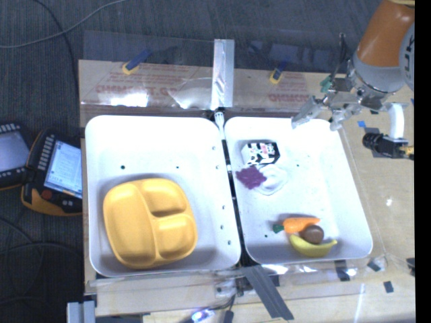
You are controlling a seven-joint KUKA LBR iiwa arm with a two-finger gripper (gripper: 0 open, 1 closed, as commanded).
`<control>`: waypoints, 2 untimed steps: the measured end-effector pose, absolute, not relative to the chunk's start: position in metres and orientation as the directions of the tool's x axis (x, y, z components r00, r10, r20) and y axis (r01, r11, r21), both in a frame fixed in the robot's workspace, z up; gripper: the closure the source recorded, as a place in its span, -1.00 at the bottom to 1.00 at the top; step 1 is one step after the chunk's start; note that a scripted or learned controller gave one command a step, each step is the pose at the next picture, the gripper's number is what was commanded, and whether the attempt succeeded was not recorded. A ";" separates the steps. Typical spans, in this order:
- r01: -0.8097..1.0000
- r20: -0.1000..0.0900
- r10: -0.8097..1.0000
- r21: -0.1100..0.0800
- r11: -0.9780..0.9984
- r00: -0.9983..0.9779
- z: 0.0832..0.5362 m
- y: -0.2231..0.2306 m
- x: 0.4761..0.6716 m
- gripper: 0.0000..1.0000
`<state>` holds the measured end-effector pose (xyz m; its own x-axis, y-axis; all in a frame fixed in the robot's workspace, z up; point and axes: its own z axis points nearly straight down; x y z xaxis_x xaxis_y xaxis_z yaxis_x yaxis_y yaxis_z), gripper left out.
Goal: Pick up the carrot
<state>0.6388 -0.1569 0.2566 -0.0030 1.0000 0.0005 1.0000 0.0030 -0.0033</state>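
Your carrot [300, 225] is in the right bin [350, 180], down near that bin's front edge. Its green stub points toward the divider between the two bins. It's touching a brown round thing [313, 234], and both sit against a banana [311, 247] that curves just under them, closest to the front wall.

Gripper [322, 115] is at the right bin's far right corner, hovering over the rim, well apart from the carrot. Fingers [304, 116] are spread wide, nothing between them. The arm's orange band [385, 29] is above it, outside the bin.

Also in the right bin, toward the middle: a black-and-white patterned item [260, 153], a purple piece [250, 177] just in front of it, and something clear [274, 179] beside the purple piece. What that clear thing is, you can't tell from here.

The left bin [108, 140] holds a yellow divided tray [149, 220], on the far side of the divider from the carrot.
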 end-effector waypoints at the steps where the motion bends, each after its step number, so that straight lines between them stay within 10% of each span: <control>1: 1.000 -0.001 1.000 -0.005 -0.025 0.025 0.190 -0.151 0.573 -1.00; 2: 0.993 -0.003 0.993 0.011 0.118 -0.118 0.090 -0.138 0.515 -1.00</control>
<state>0.5151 -0.1376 0.0900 -0.1175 0.9931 -0.0032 0.9930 0.1175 0.0112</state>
